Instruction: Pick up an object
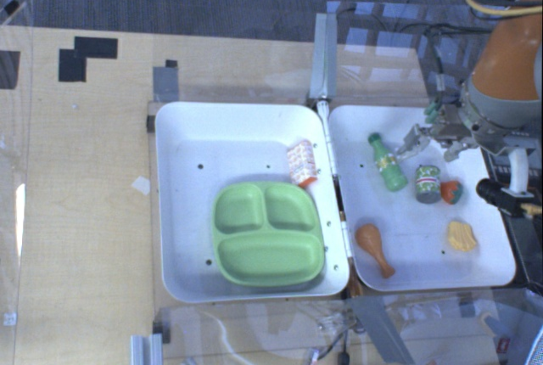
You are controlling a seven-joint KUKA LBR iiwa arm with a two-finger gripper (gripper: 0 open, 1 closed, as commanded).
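Gripper [437, 138] of mine hangs spread and empty near the right bin's [509, 274] far edge, nothing lifted yet. Green bottle [389, 164] and small can [427, 183] lie just below it; closing on one and raising it remains, by my reckoning.

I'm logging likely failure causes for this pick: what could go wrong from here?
1. The green bottle, the small can and the red-orange piece lie close together under the end effector, so a descent may nudge a neighbour rather than grasp cleanly.
2. The bottle lies on its side and may roll away.
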